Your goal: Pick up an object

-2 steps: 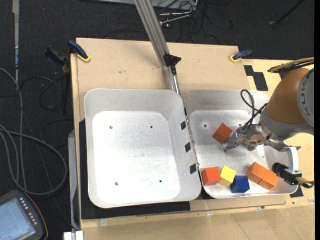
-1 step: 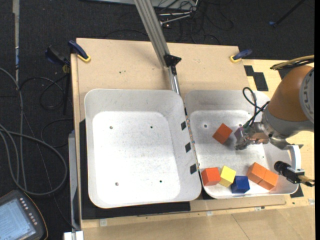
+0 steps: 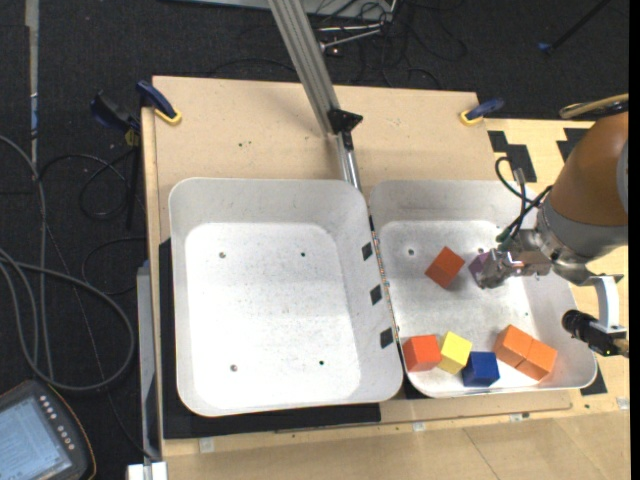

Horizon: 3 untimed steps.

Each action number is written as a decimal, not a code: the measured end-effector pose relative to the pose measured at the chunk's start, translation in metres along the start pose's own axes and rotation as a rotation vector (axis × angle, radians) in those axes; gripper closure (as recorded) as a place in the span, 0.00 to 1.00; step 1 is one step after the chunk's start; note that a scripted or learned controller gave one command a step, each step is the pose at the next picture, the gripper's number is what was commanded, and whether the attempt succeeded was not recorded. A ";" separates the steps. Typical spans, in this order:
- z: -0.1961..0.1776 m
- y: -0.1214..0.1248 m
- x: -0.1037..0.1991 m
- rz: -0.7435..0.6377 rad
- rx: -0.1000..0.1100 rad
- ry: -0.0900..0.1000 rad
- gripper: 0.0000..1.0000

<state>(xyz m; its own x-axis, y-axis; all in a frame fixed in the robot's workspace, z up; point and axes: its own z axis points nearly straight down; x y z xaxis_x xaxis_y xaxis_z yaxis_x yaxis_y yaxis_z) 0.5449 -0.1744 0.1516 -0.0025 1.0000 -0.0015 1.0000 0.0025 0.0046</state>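
Right now I've got the gripper low inside the right bin, approx mid-bin, just beside the orange cube on its right. Jaws: can't tell if they're released or clenched, the tip is a small purplish blur at this res, and I see nothing between them. So my read is the pick isn't done yet. Nothing looks lifted; every block sits on the bin floor.

Candidates: the orange cube nearest the tool, standing alone w/ bare floor around it. Along the front wall there's a row: a red-orange cube, yellow cube and blue cube, touching or nearly so, then a bigger orange block toward the front-right corner.

Room: the lone cube is the easy one imo, well apart from walls and from the others. The front row is crowded and tight against the rim, so the tool would have little space to straddle a block there. The left bin sits alongside on the bench, and the shared rim between bins is near the lone cube's left.
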 end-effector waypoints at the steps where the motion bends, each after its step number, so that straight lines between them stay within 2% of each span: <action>1: -0.045 -0.003 0.003 0.000 -0.001 -0.001 1.00; 2: -0.102 -0.006 0.011 -0.002 -0.003 -0.001 1.00; 3: -0.089 -0.006 0.062 -0.006 0.004 0.003 1.00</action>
<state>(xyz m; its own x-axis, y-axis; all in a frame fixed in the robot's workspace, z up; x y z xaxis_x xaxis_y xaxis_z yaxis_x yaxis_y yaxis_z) 0.5389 -0.1124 0.2410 -0.0081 1.0000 0.0013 1.0000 0.0081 0.0002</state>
